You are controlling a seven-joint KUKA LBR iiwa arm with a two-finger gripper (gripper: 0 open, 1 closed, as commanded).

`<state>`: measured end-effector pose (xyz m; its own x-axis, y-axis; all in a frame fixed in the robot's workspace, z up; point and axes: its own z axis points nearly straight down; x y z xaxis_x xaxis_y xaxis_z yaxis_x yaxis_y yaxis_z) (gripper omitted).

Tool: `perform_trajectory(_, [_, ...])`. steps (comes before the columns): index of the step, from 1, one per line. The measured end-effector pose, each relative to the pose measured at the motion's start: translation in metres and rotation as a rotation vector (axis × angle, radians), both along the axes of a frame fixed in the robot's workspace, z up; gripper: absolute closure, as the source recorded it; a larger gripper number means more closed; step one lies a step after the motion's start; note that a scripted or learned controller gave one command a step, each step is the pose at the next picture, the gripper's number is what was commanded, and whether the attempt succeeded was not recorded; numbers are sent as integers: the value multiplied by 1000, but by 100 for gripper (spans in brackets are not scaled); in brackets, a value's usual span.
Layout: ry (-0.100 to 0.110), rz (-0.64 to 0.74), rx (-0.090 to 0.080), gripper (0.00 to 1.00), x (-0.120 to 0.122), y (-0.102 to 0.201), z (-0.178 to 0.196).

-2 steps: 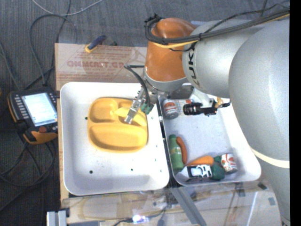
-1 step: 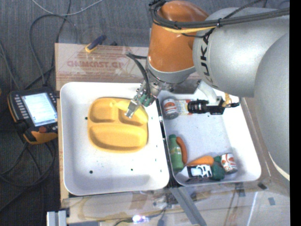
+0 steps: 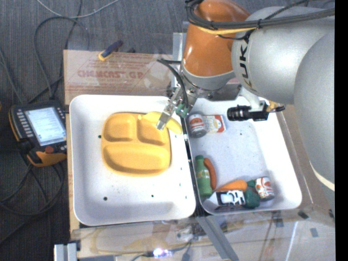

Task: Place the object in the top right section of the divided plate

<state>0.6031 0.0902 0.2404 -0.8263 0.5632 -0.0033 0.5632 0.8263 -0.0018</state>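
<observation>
The yellow divided plate (image 3: 136,143) lies in the left white bin (image 3: 92,200), with two smaller sections along its far side and one wide section in front. My gripper (image 3: 167,115) hangs low over the plate's top right corner, reaching in from the right. A pale yellow object (image 3: 173,124) shows right under the gripper tip, at the outer edge of the top right section. Whether it is gripped or just lying there is hidden by the gripper.
The right bin (image 3: 244,145) holds a small can (image 3: 197,126), a red and white packet (image 3: 216,123), a green bottle (image 3: 204,179), two carrots (image 3: 232,185), a dark green item (image 3: 251,199) and another can (image 3: 265,187). A teach pendant (image 3: 38,126) sits to the left.
</observation>
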Motion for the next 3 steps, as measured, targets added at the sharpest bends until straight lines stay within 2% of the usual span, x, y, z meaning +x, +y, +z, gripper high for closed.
perform_trajectory(1, [0,0,0,0,0,0,0])
perform_trajectory(2, [1,-99,2,0,-12,-48,-12])
perform_trajectory(3, [0,-98,2,100,-11,-47,-3])
